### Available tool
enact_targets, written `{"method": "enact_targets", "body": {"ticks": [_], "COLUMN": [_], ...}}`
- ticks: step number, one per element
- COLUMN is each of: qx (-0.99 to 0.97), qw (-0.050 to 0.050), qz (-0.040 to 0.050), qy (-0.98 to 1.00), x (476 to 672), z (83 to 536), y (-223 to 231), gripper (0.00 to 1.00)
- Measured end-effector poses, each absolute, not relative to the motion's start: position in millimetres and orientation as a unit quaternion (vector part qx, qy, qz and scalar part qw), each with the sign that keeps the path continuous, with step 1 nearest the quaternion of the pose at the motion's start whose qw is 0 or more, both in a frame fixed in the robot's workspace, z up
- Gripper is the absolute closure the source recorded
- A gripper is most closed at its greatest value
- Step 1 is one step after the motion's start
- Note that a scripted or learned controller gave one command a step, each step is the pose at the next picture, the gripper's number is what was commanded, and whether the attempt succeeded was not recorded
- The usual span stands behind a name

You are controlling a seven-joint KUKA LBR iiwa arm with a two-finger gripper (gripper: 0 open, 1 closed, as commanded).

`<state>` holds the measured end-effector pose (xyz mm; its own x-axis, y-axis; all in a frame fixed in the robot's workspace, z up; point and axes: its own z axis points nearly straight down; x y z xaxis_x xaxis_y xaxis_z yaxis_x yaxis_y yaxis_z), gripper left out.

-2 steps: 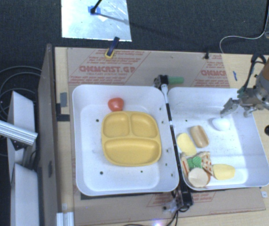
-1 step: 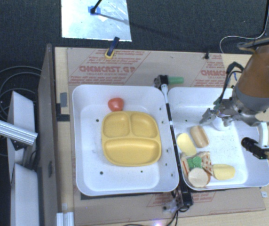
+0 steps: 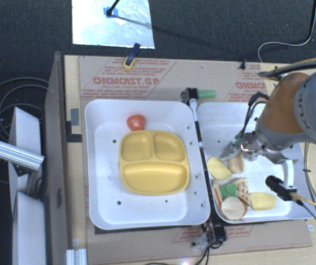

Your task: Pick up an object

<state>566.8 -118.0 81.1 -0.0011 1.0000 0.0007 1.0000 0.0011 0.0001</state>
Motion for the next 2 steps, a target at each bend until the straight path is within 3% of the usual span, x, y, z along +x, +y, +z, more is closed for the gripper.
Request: {"method": "enact_targets", "body": {"ticks": [1,2], "qx": [-0.706,-0.704], "qw": [-0.001,-0.005], "qz": [-0.0011,-0.0055], "qy": [-0.708,-0.711], "x": [568.1,602.1], "z": [94.8,213.3], "y": [-118.7,-58.9], "gripper": [1.00,1.00]}}
